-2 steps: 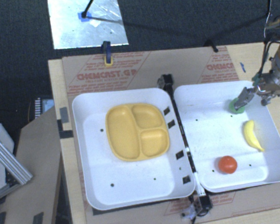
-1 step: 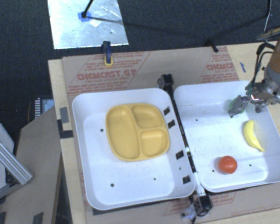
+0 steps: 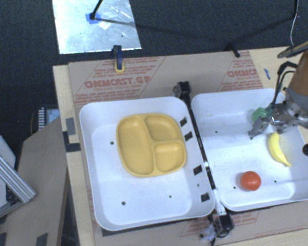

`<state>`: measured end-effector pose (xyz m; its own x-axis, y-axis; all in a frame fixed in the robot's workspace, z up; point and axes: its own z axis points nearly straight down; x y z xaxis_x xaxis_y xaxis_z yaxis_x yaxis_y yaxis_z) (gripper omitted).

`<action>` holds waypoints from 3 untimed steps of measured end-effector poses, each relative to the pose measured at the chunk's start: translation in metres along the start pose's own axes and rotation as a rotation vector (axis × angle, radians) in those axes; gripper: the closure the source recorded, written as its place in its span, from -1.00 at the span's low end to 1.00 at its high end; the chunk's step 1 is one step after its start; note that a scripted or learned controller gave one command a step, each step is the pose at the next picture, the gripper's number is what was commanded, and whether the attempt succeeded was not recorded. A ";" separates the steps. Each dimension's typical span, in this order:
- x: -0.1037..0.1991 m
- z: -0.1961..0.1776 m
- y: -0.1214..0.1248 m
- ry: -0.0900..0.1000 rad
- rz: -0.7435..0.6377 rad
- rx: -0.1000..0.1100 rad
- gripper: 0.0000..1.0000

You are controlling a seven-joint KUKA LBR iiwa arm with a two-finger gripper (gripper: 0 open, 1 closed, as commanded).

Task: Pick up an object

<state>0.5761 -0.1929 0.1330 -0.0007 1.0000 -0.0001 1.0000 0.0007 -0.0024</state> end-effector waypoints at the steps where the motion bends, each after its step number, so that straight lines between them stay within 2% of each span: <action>1: 0.003 0.050 0.001 0.005 -0.002 -0.003 -1.00; 2: 0.001 0.037 0.002 0.001 -0.001 -0.007 1.00; 3: -0.007 -0.024 0.008 -0.003 -0.003 -0.011 1.00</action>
<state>0.5841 -0.1998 0.1566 -0.0033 1.0000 -0.0032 1.0000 0.0033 0.0081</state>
